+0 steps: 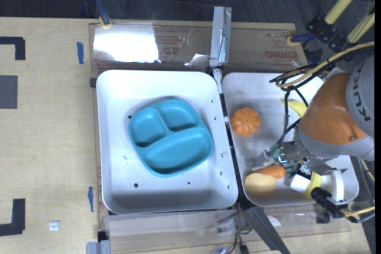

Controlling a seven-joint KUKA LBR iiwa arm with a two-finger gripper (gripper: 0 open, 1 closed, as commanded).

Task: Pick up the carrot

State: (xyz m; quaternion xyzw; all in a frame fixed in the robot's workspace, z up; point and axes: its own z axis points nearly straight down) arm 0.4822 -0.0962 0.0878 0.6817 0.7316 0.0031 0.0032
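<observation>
Starting at the left, the wooden table [47, 128] is bare apart from some black and blue tape marks, probably just layout guides. Next comes the left bin [113, 187], and in it sits a blue divided plate [171, 135], flat and roughly centred. It's well apart from the action, so I'd guess it's just clutter or a drop spot for another task.

Cross the divider into the right bin [253, 95] and it gets busier. A little orange pumpkin [246, 121] sits near the top left of that bin, on its own. Lower down there's a yellowish potato-looking thing [260, 184] against the front wall, and the carrot [272, 172] lies just above it, touching or nearly so, with its right end running in under the arm's wrist.

The tool [292, 165] is down right at that end of the carrot, which fits a grab attempt. I honestly can't tell if it's open, closed or gripping anything, since the orange wrist and cables block it. A bit of yellow [296, 107] peeks out behind the arm; can't say what it is.
</observation>
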